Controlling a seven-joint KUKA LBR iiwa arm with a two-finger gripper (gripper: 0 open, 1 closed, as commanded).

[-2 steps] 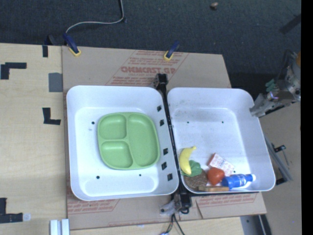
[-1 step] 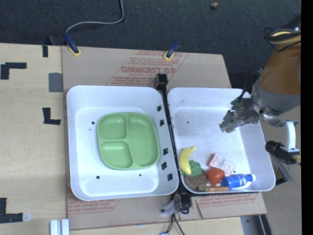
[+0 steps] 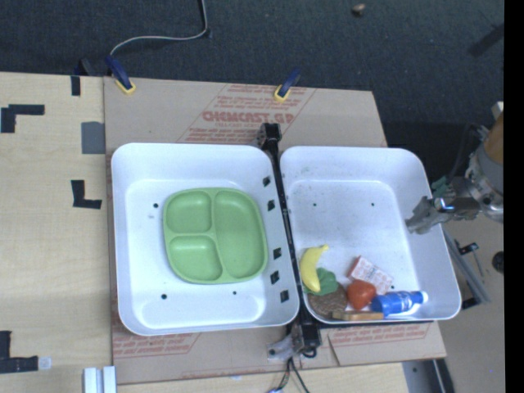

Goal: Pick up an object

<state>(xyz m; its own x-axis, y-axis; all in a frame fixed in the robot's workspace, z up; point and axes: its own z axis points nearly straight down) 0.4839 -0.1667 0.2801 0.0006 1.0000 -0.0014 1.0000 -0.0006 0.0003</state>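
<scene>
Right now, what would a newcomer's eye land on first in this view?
First, the green divided plate, lying alone in the left bin. Next, the bright clutter crowded into the right bin's near corner: a yellow banana, a red tomato-like item and a blue bottle. The gripper sits at that bin's right rim, apart from the pile.

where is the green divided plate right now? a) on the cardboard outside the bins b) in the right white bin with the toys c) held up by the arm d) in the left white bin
d: the green three-compartment plastic plate lies flat in the left shallow white bin, while the yellow toy banana sits in the right shallow white bin.
</scene>
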